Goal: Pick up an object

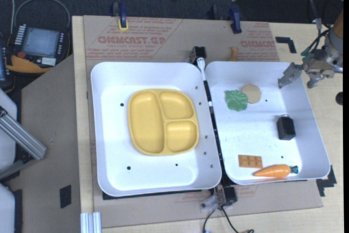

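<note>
The right bin (305, 112) holds several small objects. A green leafy piece (236, 100) touches a tan round disc (252, 93) near the bin's far side. A black block (286, 127) lies toward the right wall. A brown waffle-like square (250, 161) and an orange carrot (274, 171) rest by the near rim. My gripper (300, 79) hovers over the bin's far right corner, open, with nothing between its fingers. It is above and to the right of the tan disc, apart from every object.
The left bin (109, 90) carries a yellow divided plate (162, 120). A black divider (206, 90) runs between the two bins. Clamps (123, 15) hold the cardboard sheet at the bench's far edge. A control pendant (39, 43) lies off to the left.
</note>
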Tool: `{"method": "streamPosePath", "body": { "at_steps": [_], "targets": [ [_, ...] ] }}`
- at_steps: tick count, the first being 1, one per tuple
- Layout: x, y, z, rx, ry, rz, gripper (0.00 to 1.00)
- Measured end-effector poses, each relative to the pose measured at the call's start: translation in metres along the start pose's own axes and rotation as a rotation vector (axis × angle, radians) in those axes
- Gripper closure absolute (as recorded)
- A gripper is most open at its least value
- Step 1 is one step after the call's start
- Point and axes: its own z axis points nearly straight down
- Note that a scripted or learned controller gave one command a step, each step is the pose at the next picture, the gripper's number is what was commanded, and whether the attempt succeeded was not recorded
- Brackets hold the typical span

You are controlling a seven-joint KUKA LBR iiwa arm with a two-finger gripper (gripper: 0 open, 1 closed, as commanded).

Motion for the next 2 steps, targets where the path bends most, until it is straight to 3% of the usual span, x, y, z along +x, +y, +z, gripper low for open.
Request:
{"method": "streamPosePath", "body": {
  "at_steps": [1,2],
  "targets": [
    [0.001,0.003,-0.008,-0.014,-0.004,-0.004,0.0],
    [0.006,0.006,0.035,-0.009,-0.002,-0.005,0.0]
  ]
}}
